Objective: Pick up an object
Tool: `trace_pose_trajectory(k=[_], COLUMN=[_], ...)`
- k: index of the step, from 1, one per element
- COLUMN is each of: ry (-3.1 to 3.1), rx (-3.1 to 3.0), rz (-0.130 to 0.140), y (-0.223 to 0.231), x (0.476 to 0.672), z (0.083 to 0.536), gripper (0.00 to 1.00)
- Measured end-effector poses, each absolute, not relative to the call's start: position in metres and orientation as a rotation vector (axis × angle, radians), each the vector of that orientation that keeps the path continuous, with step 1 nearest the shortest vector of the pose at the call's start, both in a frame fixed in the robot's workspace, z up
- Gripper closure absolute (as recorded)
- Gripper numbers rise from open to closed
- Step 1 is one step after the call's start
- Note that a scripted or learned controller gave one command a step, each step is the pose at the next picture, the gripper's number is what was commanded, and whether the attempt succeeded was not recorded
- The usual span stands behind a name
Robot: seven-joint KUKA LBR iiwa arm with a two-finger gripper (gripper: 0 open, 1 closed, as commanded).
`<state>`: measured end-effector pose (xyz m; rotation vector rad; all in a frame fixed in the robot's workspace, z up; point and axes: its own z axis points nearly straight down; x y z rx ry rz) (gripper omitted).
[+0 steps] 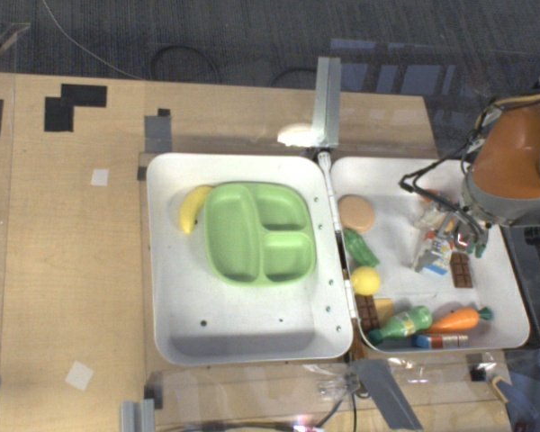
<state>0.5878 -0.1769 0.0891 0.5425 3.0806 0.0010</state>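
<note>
The right bin [495, 331] holds several toy foods: a tan round bun [356, 212], a green vegetable [360, 248], a yellow lemon [366, 282], a brown chocolate bar [367, 311], a green bottle [403, 322], an orange carrot [459, 319] and a second brown bar [462, 268]. My gripper [439, 248] hangs low over the middle of this bin, just left of the second brown bar. A small blue-and-white item [436, 265] lies right under its tip. Whether anything is gripped is unclear.
The left bin [180, 331] carries a green divided plate [256, 230] and a yellow banana [192, 207] at its left side. A metal post [327, 106] stands behind the divider between the bins. The arm's orange band [517, 156] looms over the right bin's far corner.
</note>
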Motion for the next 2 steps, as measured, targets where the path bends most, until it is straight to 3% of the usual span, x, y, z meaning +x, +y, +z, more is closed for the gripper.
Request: trace_pose_trajectory(k=[1,2], ry=[3.032,3.019], rx=[0.77,0.758], rz=[0.003,0.003], y=[-0.129,-0.129], x=[0.59,0.595], z=[0.089,0.105], gripper=[0.0,1.0])
